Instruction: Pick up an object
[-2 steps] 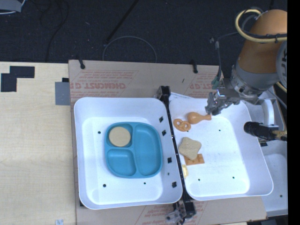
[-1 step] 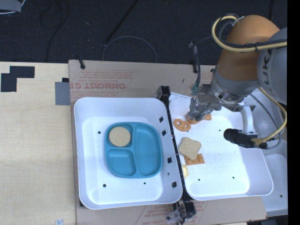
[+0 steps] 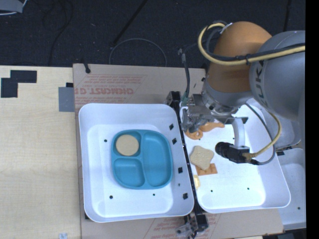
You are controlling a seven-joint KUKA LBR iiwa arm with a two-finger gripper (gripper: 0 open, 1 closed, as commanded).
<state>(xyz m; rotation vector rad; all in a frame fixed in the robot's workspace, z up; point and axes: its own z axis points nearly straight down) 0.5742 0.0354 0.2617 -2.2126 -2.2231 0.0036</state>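
Note:
In the right bin (image 3: 269, 193), my gripper (image 3: 192, 119) hangs low at the far left corner, right above an orange pretzel-shaped piece (image 3: 198, 132). Part of that piece sticks out to the right from under the wrist. Just in front of it a tan slice of bread (image 3: 201, 157) lies partly on an orange cracker (image 3: 211, 170). The gripper body hides where the orange piece and the gripper meet.
A blue divided tray (image 3: 149, 158) fills the middle of the left bin (image 3: 94, 193), with a round beige biscuit (image 3: 126, 144) in its far left compartment. A black piece (image 3: 230, 151) on a yellow cable hangs over the right bin beside the bread. The wall between the bins (image 3: 180, 153) runs close to the gripper.

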